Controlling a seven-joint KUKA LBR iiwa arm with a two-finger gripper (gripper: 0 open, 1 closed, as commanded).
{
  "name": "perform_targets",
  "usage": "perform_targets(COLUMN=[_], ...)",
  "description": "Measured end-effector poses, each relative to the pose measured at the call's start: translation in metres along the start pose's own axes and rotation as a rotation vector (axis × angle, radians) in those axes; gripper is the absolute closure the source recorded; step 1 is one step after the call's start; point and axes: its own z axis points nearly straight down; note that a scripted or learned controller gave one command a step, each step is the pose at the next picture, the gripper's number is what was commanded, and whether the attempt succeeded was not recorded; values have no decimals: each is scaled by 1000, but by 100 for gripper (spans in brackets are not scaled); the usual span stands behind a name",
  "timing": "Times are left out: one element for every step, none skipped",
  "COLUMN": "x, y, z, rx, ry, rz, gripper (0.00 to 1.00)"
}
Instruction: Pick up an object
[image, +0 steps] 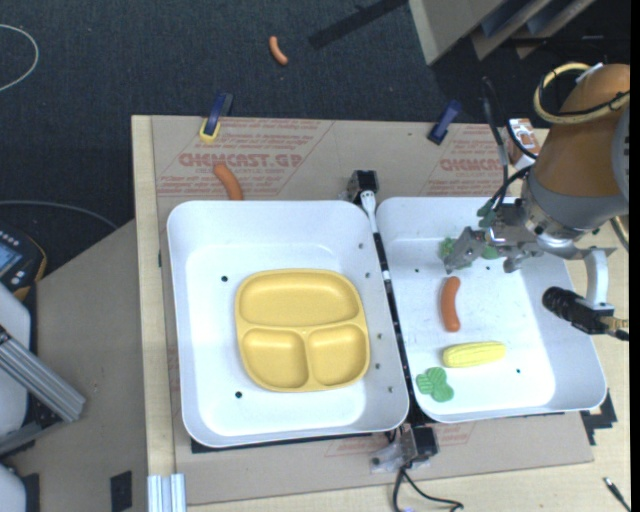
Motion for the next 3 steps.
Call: perform_targets(x=[0,-2,-2], y=[3,-5,-6], z=[-8,52,106], rx=[-14,-6,-7], ry=[-2,-1,0], rz=[-3,-2,-2], gripper=[0,0,0])
